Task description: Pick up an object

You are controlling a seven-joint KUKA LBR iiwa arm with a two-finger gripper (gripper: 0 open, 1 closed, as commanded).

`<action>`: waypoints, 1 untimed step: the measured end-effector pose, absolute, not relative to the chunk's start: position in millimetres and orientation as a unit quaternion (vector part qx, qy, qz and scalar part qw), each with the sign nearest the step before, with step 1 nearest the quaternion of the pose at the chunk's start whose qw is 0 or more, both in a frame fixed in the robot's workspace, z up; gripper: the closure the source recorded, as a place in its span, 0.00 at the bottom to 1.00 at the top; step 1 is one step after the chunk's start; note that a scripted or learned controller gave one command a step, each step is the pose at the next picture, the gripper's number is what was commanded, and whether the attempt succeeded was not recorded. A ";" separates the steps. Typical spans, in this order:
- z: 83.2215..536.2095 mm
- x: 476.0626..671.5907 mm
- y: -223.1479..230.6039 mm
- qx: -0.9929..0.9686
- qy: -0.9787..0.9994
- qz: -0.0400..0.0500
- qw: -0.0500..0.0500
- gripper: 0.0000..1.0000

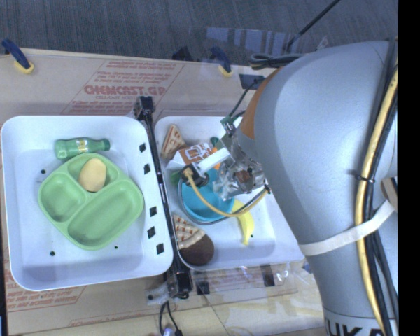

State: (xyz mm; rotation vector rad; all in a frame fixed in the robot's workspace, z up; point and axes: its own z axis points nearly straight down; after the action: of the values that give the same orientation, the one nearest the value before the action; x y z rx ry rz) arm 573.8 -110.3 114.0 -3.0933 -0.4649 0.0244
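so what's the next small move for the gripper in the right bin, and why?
Probably a short lift straight up to check for a catch. The gripper sits low over the blue bowl in the right bin, with a banana and waffle cone crowded beside it, and the arm hides what, if anything, it has.

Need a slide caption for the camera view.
Grey arm's gripper over right white bin; left bin's green divided plate holds a yellow egg-shaped object.

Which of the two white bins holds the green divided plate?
The left bin, away from the arm; the right bin holds a blue bowl instead.
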 end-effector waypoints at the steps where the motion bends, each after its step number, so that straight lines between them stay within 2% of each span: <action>1: 115.0 574.5 -109.6 -0.989 -0.149 0.007 0.007 0.00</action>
State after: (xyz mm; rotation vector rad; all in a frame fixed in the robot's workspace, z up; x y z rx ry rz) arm 574.5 -109.6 115.0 -3.0923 -0.4666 0.0214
